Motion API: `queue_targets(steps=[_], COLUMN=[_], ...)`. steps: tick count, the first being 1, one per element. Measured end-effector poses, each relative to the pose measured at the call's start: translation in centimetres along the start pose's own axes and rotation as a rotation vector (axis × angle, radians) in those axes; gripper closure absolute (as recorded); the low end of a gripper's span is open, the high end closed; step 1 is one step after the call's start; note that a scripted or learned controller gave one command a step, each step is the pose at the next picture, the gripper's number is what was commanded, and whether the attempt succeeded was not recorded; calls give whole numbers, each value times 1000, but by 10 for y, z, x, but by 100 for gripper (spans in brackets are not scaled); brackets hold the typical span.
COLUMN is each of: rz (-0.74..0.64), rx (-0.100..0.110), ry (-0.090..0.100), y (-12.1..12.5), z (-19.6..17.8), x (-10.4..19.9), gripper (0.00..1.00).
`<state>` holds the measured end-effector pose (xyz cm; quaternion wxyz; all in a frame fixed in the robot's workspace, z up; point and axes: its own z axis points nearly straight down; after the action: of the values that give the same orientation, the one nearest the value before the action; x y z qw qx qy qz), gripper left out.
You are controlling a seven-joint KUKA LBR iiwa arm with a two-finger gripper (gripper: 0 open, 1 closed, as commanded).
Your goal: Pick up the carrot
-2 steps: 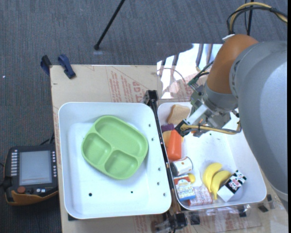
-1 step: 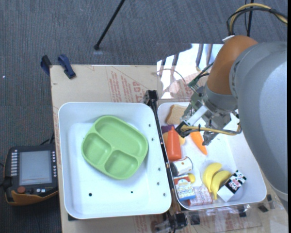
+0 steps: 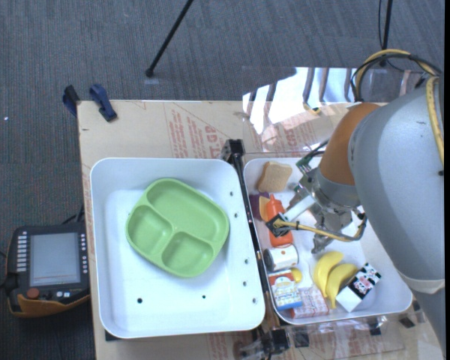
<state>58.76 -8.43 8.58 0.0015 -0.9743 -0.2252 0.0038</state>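
Carrot: the carrot (image 3: 271,208) lies in the right bin (image 3: 394,295), close against its left wall and toward the far left corner, just on the near side of a slice of bread (image 3: 274,177).
My gripper: my gripper (image 3: 324,217) hangs over the middle of the right bin, just to the right of the carrot. From this angle I cannot tell whether it is open or closed, and I see nothing held in it.
Weight: I judge it a toy, so light and no strain on my wrist.
Surface: it looks like smooth plastic, likely stiff and a little slippery. I do not expect it to crush.
Where to hold: across the thick middle of the orange body, square to its length, so it does not squirt out. The bin wall crowds the left side, so room there looks tight.
Neighbours: a small jar (image 3: 282,257) sits nearer along the same wall, then a printed carton (image 3: 287,289). Bananas (image 3: 331,274) and a black-and-white box (image 3: 362,284) lie toward the near right corner.
Writing: the carton and jar carry coloured labels too small to read. The cardboard sheet (image 3: 172,130) under the bins bears red print, but I cannot make out the words.
Left bin: the left bin (image 3: 120,291) holds a green divided plate (image 3: 178,227).
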Motion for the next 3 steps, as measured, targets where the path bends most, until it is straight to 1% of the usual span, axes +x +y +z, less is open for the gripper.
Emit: queue_targets(steps=[1,2,3], rz=[-110,18,252], rx=[2,-1,2], ry=[3,4,2], y=[-23,51,39], z=[0,-1,0], x=[-39,6,-65], gripper=[0,0,0])
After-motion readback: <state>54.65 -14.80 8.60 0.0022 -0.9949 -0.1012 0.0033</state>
